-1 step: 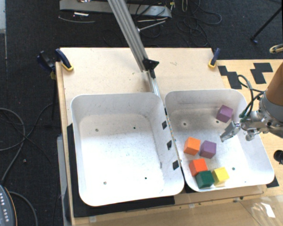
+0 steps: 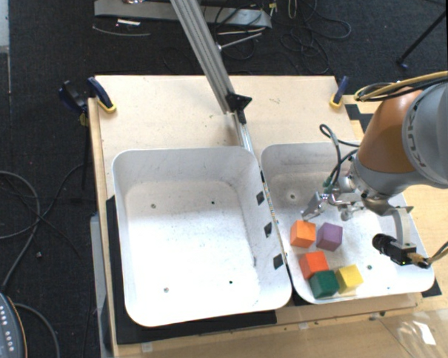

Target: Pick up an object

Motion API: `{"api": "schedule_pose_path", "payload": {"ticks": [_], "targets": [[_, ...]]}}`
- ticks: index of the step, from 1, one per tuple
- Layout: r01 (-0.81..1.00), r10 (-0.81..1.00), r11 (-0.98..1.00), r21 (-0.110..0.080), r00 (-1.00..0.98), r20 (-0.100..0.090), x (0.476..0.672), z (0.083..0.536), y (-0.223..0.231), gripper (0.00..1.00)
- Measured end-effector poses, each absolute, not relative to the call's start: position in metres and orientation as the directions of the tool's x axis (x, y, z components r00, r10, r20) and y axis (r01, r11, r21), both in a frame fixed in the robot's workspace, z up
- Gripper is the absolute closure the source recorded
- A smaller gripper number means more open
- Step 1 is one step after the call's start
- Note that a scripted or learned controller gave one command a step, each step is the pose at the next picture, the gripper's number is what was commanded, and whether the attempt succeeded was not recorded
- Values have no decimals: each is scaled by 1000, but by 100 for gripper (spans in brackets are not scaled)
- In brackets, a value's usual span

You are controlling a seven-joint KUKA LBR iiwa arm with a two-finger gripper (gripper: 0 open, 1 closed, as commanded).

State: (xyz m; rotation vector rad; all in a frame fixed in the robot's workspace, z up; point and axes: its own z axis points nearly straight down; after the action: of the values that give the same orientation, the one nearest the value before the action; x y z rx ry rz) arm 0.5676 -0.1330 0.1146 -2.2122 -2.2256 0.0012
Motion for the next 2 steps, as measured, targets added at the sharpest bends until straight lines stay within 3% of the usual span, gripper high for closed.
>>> {"api": "schedule_pose_path", "payload": {"ticks": [1, 2], "targets": [[1000, 1000, -3, 18, 4, -4, 528, 100, -110, 0], [1000, 1000, -1, 20, 1, -4, 529, 110, -111, 100]]}}
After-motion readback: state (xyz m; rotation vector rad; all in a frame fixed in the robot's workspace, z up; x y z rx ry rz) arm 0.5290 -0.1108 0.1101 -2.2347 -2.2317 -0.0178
